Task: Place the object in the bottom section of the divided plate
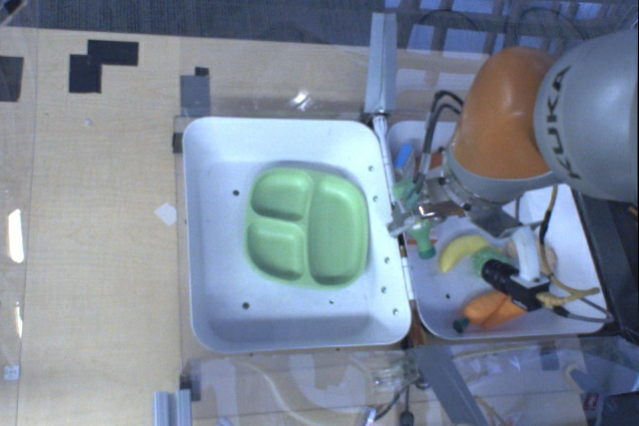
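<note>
I see the gripper low at the right bin's left edge, among green bits; whether its jaws are spread or closed, I cannot tell. Likely pick is the banana, probably light, smooth plastic, best taken mid-body. A carrot and cables crowd it; the plate waits in the left bin.

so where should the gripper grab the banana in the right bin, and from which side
Probably across the middle of the banana, coming straight down from above. It lies flat on the floor of the right bin, curved and narrow, so fingers closing across its short width should fit. The arm's wrist and the carrot crowd it, leaving little room for a side approach.
</note>
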Tool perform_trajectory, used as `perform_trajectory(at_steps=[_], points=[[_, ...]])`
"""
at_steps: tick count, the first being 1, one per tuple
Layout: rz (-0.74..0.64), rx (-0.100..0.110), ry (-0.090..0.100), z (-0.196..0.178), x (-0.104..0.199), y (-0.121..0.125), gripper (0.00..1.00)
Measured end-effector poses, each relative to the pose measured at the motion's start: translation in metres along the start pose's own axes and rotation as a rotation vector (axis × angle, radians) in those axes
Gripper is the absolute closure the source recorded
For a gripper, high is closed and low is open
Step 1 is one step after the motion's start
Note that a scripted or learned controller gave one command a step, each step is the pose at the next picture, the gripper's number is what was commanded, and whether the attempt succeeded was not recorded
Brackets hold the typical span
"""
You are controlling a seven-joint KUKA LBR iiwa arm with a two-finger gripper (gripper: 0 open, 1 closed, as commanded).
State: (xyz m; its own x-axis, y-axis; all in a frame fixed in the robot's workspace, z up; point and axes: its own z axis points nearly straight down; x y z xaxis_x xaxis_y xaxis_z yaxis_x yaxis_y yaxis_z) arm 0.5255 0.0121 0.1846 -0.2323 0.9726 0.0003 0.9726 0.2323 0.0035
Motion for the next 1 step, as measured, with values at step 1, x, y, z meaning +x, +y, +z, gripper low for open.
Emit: perform_trajectory(at_steps=[1], points=[[-0.154,-0.001,0.000,-0.0004,0.0518,0.0552,1.00]])
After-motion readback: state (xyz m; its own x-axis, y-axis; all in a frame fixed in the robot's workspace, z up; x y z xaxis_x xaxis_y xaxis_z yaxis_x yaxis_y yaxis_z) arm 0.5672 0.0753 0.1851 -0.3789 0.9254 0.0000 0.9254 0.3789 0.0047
